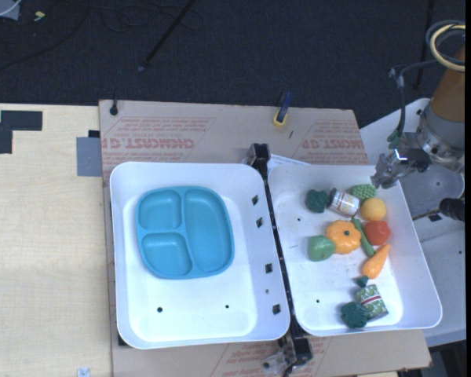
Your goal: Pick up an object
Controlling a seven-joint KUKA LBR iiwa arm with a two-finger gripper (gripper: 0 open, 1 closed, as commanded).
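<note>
The pincer (383, 173) hovers at the bin's (424, 289) rim; its grip cannot be told. Crowded toys (353, 226) below-left risk a glancing miss.

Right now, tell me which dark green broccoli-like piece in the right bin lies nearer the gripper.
The broccoli piece at the bin's upper left, beside the small can. The other green piece sits at the bottom, far from the gripper.

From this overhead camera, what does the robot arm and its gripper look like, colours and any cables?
The arm enters at the right edge: an orange band above a grey, rounded metallic wrist. A yellowish cable loops at its top, with thin dark cables alongside. The gripper is small, grey and metallic; its details are too small to tell.
</note>
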